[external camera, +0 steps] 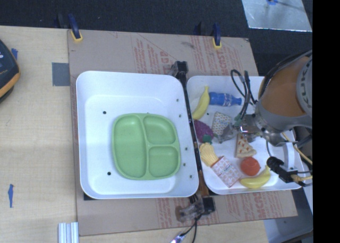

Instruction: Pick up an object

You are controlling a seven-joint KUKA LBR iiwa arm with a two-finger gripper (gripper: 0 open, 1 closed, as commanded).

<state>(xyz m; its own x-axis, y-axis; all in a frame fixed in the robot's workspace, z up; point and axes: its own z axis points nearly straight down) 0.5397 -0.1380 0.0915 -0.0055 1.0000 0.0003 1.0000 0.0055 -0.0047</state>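
From where I sit, the left bin (85, 130) carries just a green divided plate (145, 145), well apart from the arm, so any pick has to come from the right bin (276, 186), and the crowding there worries me. Going left to right across it: a yellow banana (201, 102) leans on the left wall, a purple piece (203, 129) sits just below it, then a pale yellow corn-like toy (209, 154) and a speckled packet (227, 171) touching it. Further right lie a blue bottle (223, 98), a patterned triangular piece (221, 121), a wedge that looks like pizza (245, 146), a red tomato (251, 166) and a second banana (256, 179) along the near wall.

The jaws (237, 130) hang over the middle of this bin, between the patterned piece and the wedge; I cannot tell how wide they stand, as the wrist hides them. Nothing is visibly between them. My guess is the wedge or the patterned piece is the target, both just beside the tips. The risk: coming down on an edge, the tips could shove a flat piece sideways, or pinch two neighbours and lift neither
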